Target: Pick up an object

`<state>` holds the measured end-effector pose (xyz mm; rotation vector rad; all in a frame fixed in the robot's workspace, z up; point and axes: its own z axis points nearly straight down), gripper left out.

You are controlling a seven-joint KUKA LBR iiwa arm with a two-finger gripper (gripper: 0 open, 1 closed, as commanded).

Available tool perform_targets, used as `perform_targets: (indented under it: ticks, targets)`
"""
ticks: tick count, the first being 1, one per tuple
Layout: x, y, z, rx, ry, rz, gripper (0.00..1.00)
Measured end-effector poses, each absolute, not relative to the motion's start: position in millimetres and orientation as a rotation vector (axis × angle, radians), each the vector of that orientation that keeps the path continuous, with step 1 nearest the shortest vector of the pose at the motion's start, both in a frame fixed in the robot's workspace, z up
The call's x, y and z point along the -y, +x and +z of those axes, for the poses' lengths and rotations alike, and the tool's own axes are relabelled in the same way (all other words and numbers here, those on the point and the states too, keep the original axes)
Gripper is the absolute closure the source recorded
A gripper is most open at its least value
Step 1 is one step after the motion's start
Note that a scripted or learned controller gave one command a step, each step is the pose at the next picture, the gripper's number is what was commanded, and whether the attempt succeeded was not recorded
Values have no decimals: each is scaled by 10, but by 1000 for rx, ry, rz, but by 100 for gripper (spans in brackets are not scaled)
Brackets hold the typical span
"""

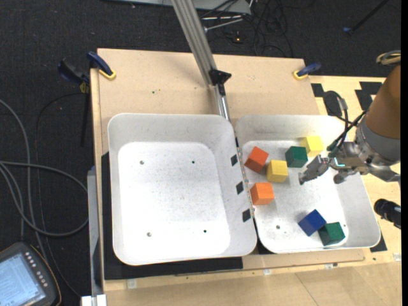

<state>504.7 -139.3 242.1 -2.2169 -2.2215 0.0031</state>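
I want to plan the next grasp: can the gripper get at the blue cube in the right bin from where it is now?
Probably yes. The gripper hangs above the right bin, and the blue cube lies nearer the camera with bare floor between. Only the green cube touching its side may crowd one finger.

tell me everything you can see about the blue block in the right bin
The blue block is a small cube with a plain matte blue surface, no markings visible. It lies on the floor of the right bin, near the front edge, turned at an angle to the bin walls. Its lower right side sits against a dark green block; they appear to touch. The gripper hangs farther back in the bin, apart from it.
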Motion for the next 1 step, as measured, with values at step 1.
perform_targets:
  ticks: [1]
  targets:
    - [1395, 5054, 2436, 2221, -2222, 0, 0]
